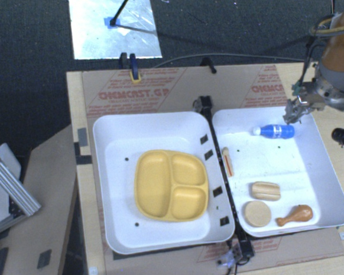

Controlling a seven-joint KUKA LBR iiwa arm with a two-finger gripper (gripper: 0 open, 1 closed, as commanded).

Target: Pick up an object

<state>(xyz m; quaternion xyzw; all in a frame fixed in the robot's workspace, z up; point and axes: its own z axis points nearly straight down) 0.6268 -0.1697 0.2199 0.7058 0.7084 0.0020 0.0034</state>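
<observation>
Over the right bin: my gripper (292, 111) hovers at the far edge, just above the blue bottle (275, 132); I cannot tell its state.
Bottle: lying on its side, far part of the right bin (328, 175), white cap pointing left.
Handling: likely light, stiff plastic, smooth and apt to roll.
Hold: across the blue body's middle, not the cap.
Nearer items: bread roll (265, 190), round cookie (257, 213), drumstick (296, 215).

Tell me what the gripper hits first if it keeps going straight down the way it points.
Most likely the blue bottle: the gripper sits just above its right end. Depth is unclear, so it might land on the right bin floor beside it.
</observation>
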